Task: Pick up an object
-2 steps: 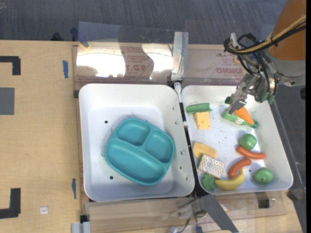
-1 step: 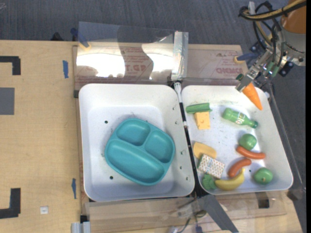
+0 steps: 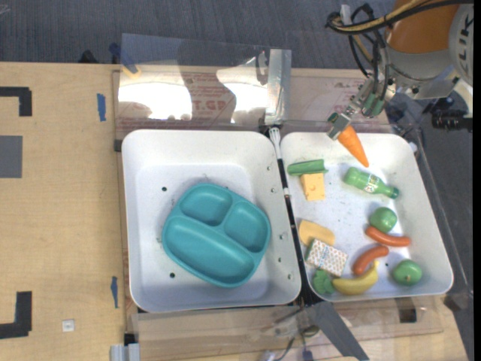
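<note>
Sitting nearest, the teal plate (image 3: 216,233) is filling the left bin (image 3: 143,164). Right of that plate, above the right bin's (image 3: 428,201) far edge, the gripper (image 3: 344,125) is pinching the orange carrot (image 3: 352,144), hanging tip-down.

Teal plastic divided plate (image 3: 216,233) is sitting in the left shallow white bin (image 3: 143,164). Right shallow white bin (image 3: 432,224) is holding toy foods: orange plastic carrot (image 3: 352,146) at back, yellow plastic banana (image 3: 356,281) at front, green plastic bottle (image 3: 370,182) between.
</note>
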